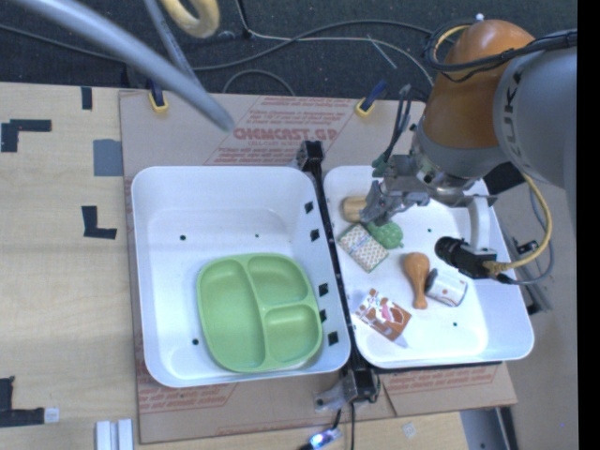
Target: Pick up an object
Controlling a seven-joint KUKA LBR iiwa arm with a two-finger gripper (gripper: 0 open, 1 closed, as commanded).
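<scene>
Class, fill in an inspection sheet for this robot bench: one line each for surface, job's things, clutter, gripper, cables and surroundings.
Surface: cardboard sheet on a wooden bench, bearing a left bin and a right bin.
Job's things: in the right bin, a green object, a checked packet, a drumstick toy, a red and white packet, a small white cylinder and a tan piece.
Clutter: green divided plate in the left bin.
Gripper: gripper low over the green object; grasp cannot be judged.
Cables: dark cables behind the bins; yellowish cable at the arm.
Surroundings: dark floor; black tape marks on the bench.
</scene>
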